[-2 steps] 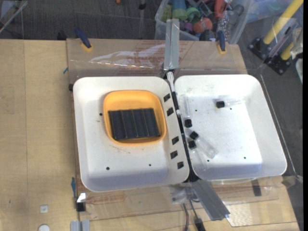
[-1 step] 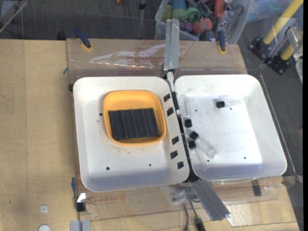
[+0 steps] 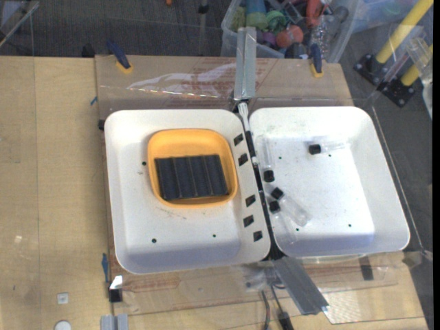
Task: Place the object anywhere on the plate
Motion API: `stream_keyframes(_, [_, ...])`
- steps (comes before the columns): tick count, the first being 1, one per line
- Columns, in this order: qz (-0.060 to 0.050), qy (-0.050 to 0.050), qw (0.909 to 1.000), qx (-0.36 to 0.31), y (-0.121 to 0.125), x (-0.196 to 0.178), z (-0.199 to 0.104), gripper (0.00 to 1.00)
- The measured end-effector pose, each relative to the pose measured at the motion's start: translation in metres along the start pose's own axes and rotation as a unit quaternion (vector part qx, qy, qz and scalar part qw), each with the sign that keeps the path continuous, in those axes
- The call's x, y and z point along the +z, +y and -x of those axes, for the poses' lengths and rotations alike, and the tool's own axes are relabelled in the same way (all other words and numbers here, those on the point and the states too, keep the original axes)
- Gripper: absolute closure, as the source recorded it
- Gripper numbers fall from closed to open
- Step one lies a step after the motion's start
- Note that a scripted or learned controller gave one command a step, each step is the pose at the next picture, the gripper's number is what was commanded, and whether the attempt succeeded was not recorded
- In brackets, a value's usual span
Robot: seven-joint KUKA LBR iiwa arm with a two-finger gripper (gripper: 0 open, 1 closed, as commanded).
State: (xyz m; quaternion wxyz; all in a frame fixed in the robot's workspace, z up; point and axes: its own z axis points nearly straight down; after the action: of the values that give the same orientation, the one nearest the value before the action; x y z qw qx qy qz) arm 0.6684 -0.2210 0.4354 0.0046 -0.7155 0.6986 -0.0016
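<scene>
Black ribbed slab [image 3: 191, 177] lies flat on the orange plate [image 3: 189, 137], inside its rim, taking up most of the plate's floor w/ long side running left-right. Plate sits in the left bin [image 3: 130, 232], toward that bin's upper middle, white floor showing all round it.

Right of the plate, past the divider, is the right bin [image 3: 344, 205]. It holds a small black cube [image 3: 315, 149], well apart from the plate and about level w/ its top edge. A few black bits [image 3: 273, 192] lie just past the divider, w/ a clear plastic scrap [image 3: 295, 213] near them.

Beyond the plate, off the bench [image 3: 48, 150], there's a clear tub [image 3: 289, 12] of coloured toys.

Gripper state: can't tell.
</scene>
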Motion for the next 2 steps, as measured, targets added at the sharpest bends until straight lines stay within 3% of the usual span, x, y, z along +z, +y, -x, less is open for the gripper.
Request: stream_keyframes(2, [0.002,0.0,0.9969,-0.079,0.0008,0.0004,0.0024,1.0])
